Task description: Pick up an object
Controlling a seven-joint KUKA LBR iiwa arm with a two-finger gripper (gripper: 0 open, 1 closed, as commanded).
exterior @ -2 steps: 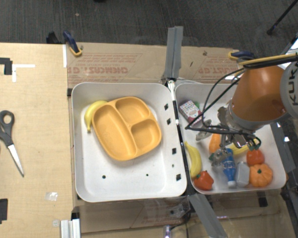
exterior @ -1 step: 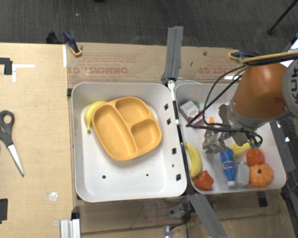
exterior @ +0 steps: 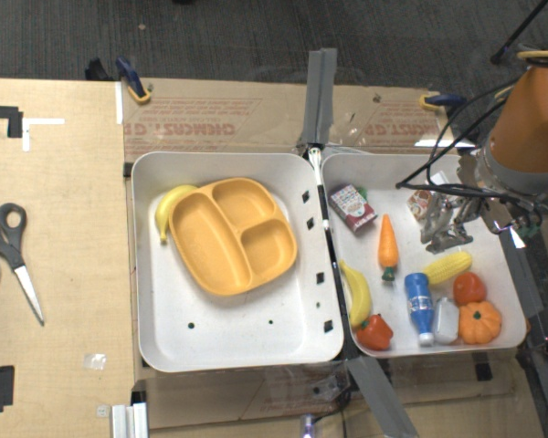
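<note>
The gripper (exterior: pixel 447 229) hangs over the right bin (exterior: pixel 397 173), near its back right part, and I cannot tell from here whether it is spread or closed; nothing sits visibly in it. Take the carrot (exterior: pixel 387 243) as the landmark. It lies in the middle of that bin with its long axis running front to back, narrow orange tip toward the far wall, green stub toward the near rim. The gripper is to the right of the carrot, apart from it. Just beyond the carrot to the left is a small printed carton (exterior: pixel 352 205), lying askew. To the right of the carrot and a little nearer lies a corn cob (exterior: pixel 448 266), its length tilted up to the right. Below the carrot stands out a blue bottle (exterior: pixel 419 305), long axis front to back, cap toward the near rim. Right of the bottle sit a tomato (exterior: pixel 468 287) and a little pumpkin (exterior: pixel 480 323). Left of the carrot, along the dividing wall, a banana (exterior: pixel 356 293) curves front to back, with a red pepper (exterior: pixel 374 333) at its near end. Far left of the carrot, the left bin (exterior: pixel 224 336) holds a yellow divided plate (exterior: pixel 233 234).
</note>
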